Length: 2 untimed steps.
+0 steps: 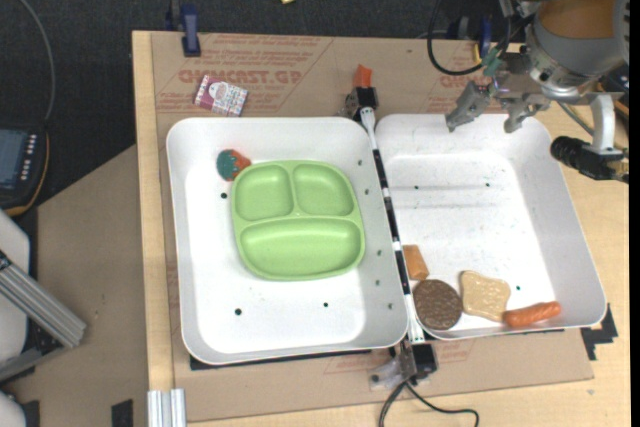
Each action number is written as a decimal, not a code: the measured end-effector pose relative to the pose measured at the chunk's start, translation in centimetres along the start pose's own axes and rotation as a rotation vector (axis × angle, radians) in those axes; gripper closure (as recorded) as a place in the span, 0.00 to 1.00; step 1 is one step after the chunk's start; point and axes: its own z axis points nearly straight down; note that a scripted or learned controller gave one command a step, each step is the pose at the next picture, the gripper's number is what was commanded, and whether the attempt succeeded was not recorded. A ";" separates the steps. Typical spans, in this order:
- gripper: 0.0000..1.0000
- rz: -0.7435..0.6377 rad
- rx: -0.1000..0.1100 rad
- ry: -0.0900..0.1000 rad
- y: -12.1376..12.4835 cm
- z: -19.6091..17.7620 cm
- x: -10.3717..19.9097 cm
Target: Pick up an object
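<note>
Right bin (pixel 470 190) floor mostly free; toys (pixel 470 298) crowd near edge.

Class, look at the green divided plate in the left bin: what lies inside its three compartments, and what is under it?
The green plate shows nothing inside its three compartments. It rests on the left bin floor; whatever that floor holds beneath the plate is covered. A small reddish-green object sits by its upper-left edge.

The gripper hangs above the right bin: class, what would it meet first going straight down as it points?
Probably the bare white floor of the right bin near its far edge. The gripper has open fingers; depth is uncertain.
</note>
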 end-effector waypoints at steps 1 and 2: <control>0.00 0.004 0.011 0.001 -0.7 12.4 -2.9; 0.00 -0.002 0.004 0.005 2.8 15.5 -10.1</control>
